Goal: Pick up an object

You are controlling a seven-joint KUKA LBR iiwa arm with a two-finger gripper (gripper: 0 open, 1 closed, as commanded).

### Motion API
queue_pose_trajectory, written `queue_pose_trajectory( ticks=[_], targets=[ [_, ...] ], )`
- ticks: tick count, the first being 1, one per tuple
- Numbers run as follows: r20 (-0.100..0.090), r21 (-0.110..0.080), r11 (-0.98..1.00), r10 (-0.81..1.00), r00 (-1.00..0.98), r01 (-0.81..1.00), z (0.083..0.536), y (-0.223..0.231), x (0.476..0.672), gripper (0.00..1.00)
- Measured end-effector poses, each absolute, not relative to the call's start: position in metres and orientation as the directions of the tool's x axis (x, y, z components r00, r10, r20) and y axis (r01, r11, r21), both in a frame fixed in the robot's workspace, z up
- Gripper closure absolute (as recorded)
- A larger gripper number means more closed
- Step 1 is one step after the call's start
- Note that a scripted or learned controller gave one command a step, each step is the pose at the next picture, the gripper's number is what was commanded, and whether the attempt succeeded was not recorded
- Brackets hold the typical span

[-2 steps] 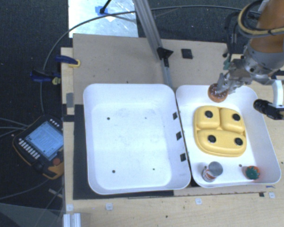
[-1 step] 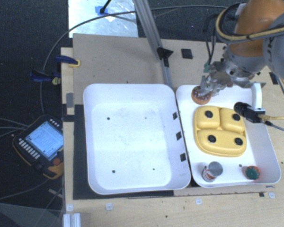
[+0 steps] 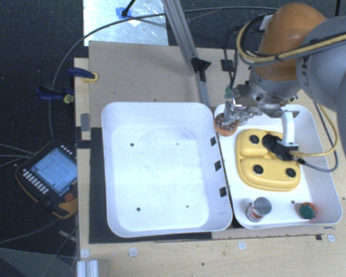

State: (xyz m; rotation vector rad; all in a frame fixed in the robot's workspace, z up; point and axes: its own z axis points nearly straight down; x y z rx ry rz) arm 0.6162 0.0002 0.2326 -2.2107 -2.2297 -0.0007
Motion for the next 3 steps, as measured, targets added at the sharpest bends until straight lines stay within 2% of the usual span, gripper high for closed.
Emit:
queue_pose_trajectory(
  ticks=[1, 2, 3],
  targets=[
    [0.002, -0.001, 0.010, 1.000, -0.010, 1.000, 0.221, 0.057, 0.604, 1.00],
    [0.003, 0.000, 0.011, 1.000, -0.011, 1.000, 0.232, 0.105, 0.587, 1.00],
    [0.001, 0.000, 0.004, 1.000, -0.004, 1.000, 0.232, 0.102, 0.587, 0.00]
  ],
)
